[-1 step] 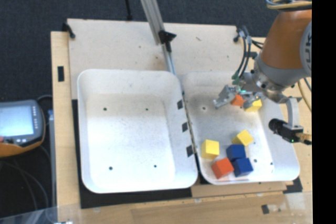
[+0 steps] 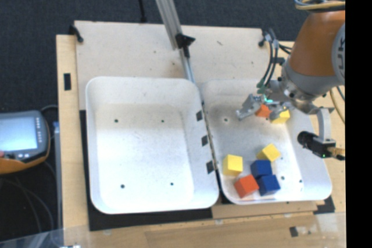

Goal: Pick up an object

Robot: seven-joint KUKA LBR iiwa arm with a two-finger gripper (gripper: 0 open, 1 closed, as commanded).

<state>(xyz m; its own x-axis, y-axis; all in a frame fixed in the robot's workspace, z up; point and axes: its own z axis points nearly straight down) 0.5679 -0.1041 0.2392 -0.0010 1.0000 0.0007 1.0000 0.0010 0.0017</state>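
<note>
My gripper (image 2: 263, 110) hangs over the back of the right bin (image 2: 308, 186), its fingers spread wide and open. One grey finger (image 2: 246, 108) angles out to the left. A small orange block (image 2: 264, 112) lies in the gap under the gripper, and no finger presses on it. A yellow block (image 2: 282, 116) sits just to its right, partly hidden by the wrist. Near the bin's front lie a yellow block (image 2: 233, 164), another yellow block (image 2: 271, 153), two blue blocks (image 2: 261, 168) (image 2: 269, 183) and an orange block (image 2: 246, 185).
The left bin (image 2: 93, 142) stands beside the right one, their rims meeting at the middle. A slanted aluminium post (image 2: 165, 3) rises behind the bins. The grey and orange arm (image 2: 317, 49) comes in from the right, with cables along it.
</note>
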